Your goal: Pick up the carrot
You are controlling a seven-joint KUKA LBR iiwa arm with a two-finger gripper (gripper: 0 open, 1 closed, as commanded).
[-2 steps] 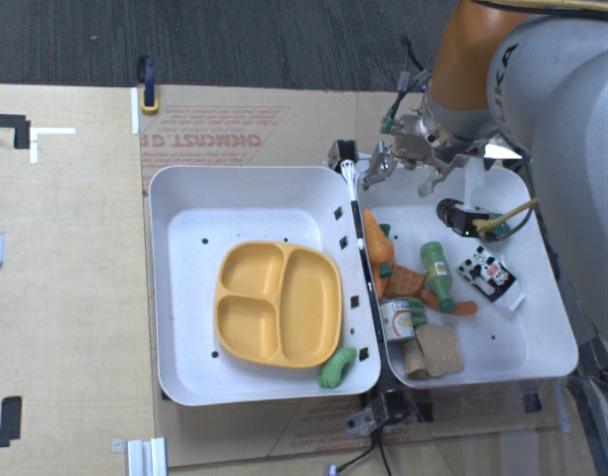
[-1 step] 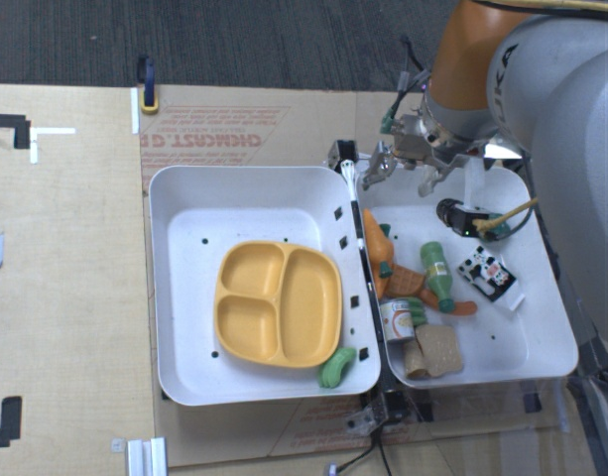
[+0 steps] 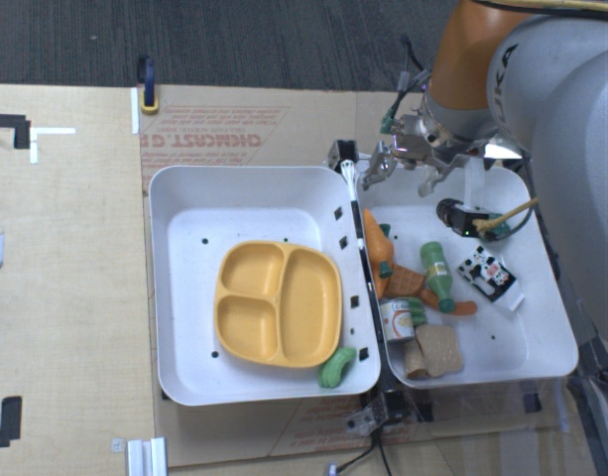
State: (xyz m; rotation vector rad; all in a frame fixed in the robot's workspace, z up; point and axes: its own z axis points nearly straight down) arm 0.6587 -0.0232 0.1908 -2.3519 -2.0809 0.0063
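Carrot [image 3: 377, 240] lies in the right bin [image 3: 542, 350], against its left wall, slanting down toward a heap of an orange bag [image 3: 405, 282], a green bottle [image 3: 436, 271], a can [image 3: 397, 319] and a slice of bread [image 3: 434, 351]. Pincer [image 3: 407, 164] hangs over the bin's far edge, above and a little right of the carrot, well apart from it; whether it is spread or pressed together I cannot tell. Left bin [image 3: 175, 266] holds a yellow tray [image 3: 279, 303] with a green thing [image 3: 337, 366] by its near corner. Both bins sit on cardboard [image 3: 214, 132] on a pale wood table [image 3: 56, 296]; dark carpet [image 3: 234, 18] lies beyond.
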